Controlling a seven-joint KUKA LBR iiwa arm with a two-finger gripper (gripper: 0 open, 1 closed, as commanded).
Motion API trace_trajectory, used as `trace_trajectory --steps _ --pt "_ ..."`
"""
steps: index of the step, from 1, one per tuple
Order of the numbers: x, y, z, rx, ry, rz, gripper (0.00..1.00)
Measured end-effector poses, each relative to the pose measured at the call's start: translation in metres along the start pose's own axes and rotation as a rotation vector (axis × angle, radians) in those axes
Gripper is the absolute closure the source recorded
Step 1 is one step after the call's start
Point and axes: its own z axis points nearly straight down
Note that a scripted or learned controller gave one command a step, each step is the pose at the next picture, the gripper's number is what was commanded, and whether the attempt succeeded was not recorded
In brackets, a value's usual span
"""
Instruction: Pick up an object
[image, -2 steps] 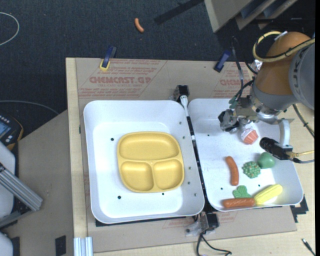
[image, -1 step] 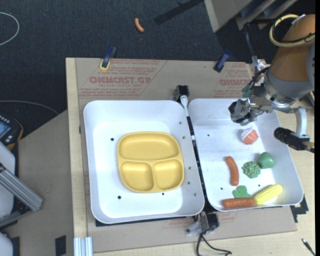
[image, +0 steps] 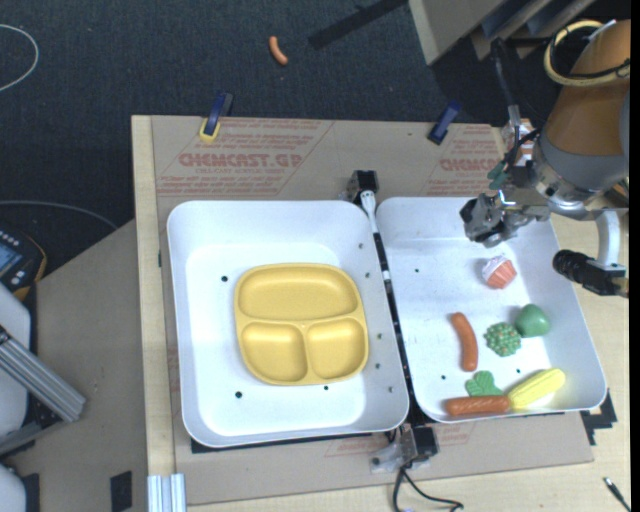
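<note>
The right bin (image: 430, 300) holds several toy foods: a red and white piece (image: 498, 271), a sausage (image: 465, 340), a green broccoli (image: 503, 339), a green round piece (image: 534, 320), a yellow corn (image: 537, 388), a second sausage (image: 477, 405) and a small green piece (image: 482, 383). My gripper (image: 487, 222) hangs over the bin's far right part, just above and left of the red and white piece. Nothing shows between its fingers.
The left bin (image: 200, 250) holds a yellow divided plate (image: 300, 322). Clamps sit on the brown board (image: 290, 150) at the far edge. An orange scrap (image: 278, 49) lies on the dark floor beyond. A black part (image: 588, 270) of the arm sticks out over the right bin's rim.
</note>
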Motion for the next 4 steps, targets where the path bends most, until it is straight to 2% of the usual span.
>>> trace_trajectory --steps 1,2,3,4 --pt "0.048 0.029 -0.010 -0.001 0.002 -0.006 1.00" --pt "0.094 0.055 0.012 0.002 0.002 -0.005 1.00" --pt "0.090 0.060 -0.009 -0.001 0.001 -0.001 1.00" --pt "0.092 0.059 -0.009 0.003 0.001 0.000 1.00"
